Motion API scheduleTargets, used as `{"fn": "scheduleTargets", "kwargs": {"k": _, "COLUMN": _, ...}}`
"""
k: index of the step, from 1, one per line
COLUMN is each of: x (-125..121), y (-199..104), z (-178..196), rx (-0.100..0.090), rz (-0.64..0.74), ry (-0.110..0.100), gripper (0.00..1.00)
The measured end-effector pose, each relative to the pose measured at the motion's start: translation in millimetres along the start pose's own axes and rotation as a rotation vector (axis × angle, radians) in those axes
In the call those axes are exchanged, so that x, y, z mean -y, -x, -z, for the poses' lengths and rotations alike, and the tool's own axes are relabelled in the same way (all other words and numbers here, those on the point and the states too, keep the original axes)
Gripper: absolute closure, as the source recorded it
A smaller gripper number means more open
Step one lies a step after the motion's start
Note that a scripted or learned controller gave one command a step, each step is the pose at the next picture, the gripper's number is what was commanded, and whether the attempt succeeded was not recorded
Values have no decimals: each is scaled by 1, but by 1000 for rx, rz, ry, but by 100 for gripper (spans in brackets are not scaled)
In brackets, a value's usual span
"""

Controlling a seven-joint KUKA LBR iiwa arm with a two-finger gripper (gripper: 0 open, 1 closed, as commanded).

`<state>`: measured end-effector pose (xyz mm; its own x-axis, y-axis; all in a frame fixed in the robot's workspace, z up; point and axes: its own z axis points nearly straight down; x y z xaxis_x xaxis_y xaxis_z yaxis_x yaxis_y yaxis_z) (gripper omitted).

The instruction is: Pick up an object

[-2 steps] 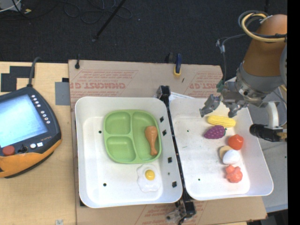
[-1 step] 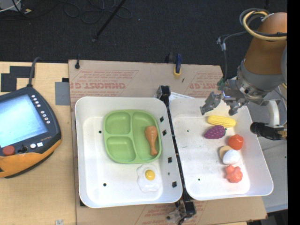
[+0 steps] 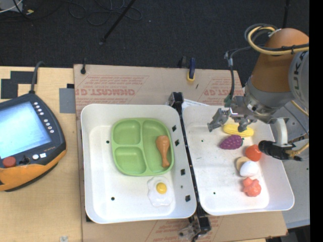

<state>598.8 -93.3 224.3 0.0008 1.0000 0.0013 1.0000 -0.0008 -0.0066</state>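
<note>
My gripper (image 3: 231,120) hangs over the back of the right bin (image 3: 212,195), open, its two dark fingers spread wide. A yellow corn cob (image 3: 238,130) lies right below and slightly in front of it; no object sits between the fingers. In front of the corn lies a purple bunch of grapes (image 3: 230,142). A red tomato (image 3: 253,152), a white egg (image 3: 248,169) and a red strawberry (image 3: 252,186) lie in a line toward the front right.
The left bin (image 3: 96,185) holds a green divided plate (image 3: 132,147) with a chicken drumstick (image 3: 163,149) on its right part, and a fried egg (image 3: 160,189) in front of it. A black divider (image 3: 182,150) separates the bins. A teach pendant (image 3: 25,135) lies far left.
</note>
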Motion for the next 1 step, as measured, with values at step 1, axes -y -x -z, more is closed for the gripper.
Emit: {"fn": "scheduleTargets", "kwargs": {"k": 1, "x": 2, "y": 2, "z": -62, "rx": 0, "rz": 2, "ry": 0, "gripper": 0}}
